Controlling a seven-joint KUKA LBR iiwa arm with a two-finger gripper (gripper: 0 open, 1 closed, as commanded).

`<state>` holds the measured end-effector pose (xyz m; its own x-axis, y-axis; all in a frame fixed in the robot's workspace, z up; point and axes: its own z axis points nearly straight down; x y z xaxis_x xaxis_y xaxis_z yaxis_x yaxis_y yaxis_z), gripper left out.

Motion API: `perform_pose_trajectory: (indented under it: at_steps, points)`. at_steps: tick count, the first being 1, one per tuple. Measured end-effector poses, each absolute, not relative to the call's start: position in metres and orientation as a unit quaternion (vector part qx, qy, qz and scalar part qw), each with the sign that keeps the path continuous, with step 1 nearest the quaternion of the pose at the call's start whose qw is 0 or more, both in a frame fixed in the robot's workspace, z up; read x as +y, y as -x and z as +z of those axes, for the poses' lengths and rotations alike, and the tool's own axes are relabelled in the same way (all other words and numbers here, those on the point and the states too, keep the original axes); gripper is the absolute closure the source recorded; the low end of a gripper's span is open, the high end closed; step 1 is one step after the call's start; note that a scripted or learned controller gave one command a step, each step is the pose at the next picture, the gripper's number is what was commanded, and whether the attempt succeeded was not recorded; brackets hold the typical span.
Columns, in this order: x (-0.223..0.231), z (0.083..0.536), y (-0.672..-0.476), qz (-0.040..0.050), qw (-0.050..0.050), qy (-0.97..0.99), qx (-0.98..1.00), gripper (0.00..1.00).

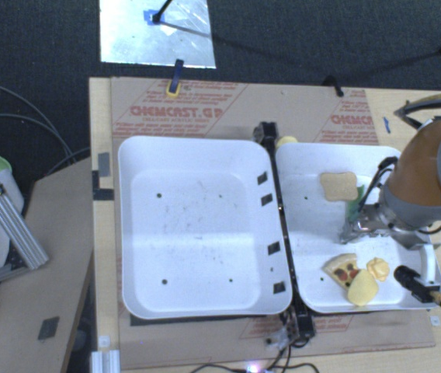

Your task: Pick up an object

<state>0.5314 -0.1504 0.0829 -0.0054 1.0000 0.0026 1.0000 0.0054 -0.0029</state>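
The yellow toy (363, 288) and pizza slice (342, 270) lie at the right bin's (306, 231) near edge, just nearer than the gripper (354, 230); whether its fingers are spread, I cannot tell.

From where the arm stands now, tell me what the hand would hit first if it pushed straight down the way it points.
Probably the bare white floor of the right-hand bin. The hand points down just below the flat tan bread-slice toy and above the pizza-slice toy, seemingly over neither, though depth is hard to judge from this slanted view.
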Motion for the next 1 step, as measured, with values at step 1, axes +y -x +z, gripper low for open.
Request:
perform_pose_trajectory:
  at_steps: [1]
  points:
    - [-0.0394,0.1901,-0.502,-0.0051,-0.001,0.702,-0.712,1.0]
